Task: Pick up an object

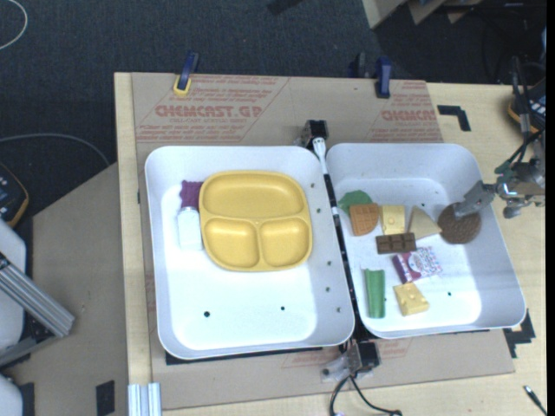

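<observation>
The right bin [486, 306] holds several toy food pieces. Among them are a green round piece [354, 201], an orange waffle-like piece [364, 219], a pale yellow block [394, 219], a beige wedge [422, 224], a dark chocolate bar [396, 243], a purple-and-white wrapper [418, 263], a green stick [374, 292] and a yellow cheese wedge [410, 299]. A brown round cookie [459, 225] lies near the bin's right wall. My gripper [482, 195] reaches in from the right edge, and its grey tip sits just above and right of the cookie.
The left bin [251, 319] carries a yellow divided plate [256, 219], with a purple item [190, 192] and a small white bottle [188, 229] beside its left side. Clamps stand at the bench's back edge [183, 76]. Cables hang at the far right.
</observation>
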Robot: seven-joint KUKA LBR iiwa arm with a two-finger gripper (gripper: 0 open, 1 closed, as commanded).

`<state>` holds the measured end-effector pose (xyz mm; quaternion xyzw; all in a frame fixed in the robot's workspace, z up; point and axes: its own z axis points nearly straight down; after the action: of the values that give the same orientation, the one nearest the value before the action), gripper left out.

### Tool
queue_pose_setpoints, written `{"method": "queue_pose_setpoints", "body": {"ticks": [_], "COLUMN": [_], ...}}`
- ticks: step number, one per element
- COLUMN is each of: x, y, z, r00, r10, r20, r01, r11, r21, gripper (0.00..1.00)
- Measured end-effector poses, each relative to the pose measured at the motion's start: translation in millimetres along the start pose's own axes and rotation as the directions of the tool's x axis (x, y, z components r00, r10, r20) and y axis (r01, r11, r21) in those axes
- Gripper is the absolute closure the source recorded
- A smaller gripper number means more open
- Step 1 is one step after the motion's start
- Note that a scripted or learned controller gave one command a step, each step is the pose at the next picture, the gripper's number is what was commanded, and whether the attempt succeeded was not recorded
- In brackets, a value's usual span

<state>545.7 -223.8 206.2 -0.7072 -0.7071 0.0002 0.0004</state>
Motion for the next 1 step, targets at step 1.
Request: {"method": "queue_pose_setpoints", "body": {"ticks": [1], "x": [3.4], "y": [6.9], "z": [45.8], "r00": [1.0], "r10": [-0.002], "r20": [-0.002], "r01": [0.002], "r11": [1.0], "r21": [0.004], "gripper": [0.0]}}
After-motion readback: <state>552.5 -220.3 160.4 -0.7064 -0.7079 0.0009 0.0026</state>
